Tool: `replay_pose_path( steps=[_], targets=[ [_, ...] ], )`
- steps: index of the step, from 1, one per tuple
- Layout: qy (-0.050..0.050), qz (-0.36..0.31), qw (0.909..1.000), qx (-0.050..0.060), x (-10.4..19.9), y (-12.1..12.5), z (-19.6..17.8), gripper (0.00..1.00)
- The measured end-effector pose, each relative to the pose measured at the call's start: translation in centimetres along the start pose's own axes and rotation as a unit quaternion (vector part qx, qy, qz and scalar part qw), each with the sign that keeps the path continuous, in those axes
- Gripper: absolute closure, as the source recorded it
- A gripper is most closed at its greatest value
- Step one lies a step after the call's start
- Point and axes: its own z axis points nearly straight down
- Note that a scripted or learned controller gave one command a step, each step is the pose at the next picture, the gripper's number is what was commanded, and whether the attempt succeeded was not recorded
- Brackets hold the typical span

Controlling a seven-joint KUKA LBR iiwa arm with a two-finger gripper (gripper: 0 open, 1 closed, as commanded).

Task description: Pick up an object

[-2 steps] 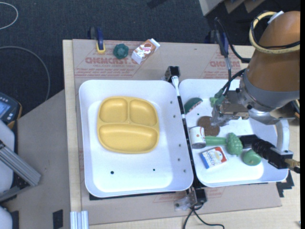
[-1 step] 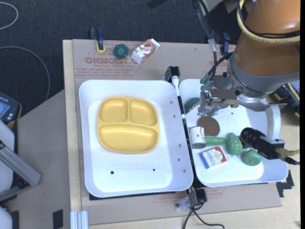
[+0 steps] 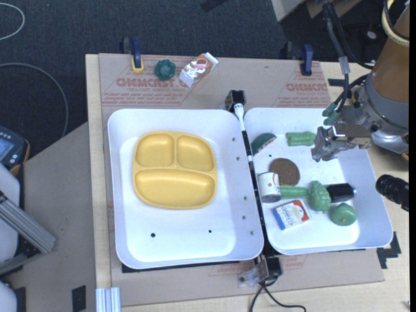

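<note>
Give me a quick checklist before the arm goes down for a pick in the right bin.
1. End effector over the right bin: ok.
2. Nothing held between its fingers: cannot tell.
3. Target directly below: not ok, it hangs over bare floor between the green block and the black piece.
4. Items within reach in that bin: ok, brown disc, green ball.
5. Yellow tray clear of the path: ok.

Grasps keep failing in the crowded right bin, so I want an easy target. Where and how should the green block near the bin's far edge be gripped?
Probably the green block is best gripped at its middle, across its short width, coming straight down. It lies flat and long, left to right, with bare bin floor on both long sides. The gripper hovers just right of it.
</note>
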Motion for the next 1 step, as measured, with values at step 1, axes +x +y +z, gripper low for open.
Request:
replay_pose_path(
  steps=[1],
  targets=[
    [0.002, -0.007, 1.0, 0.004, 5.29, -0.11, 6.61, 1.0]
  ],
)
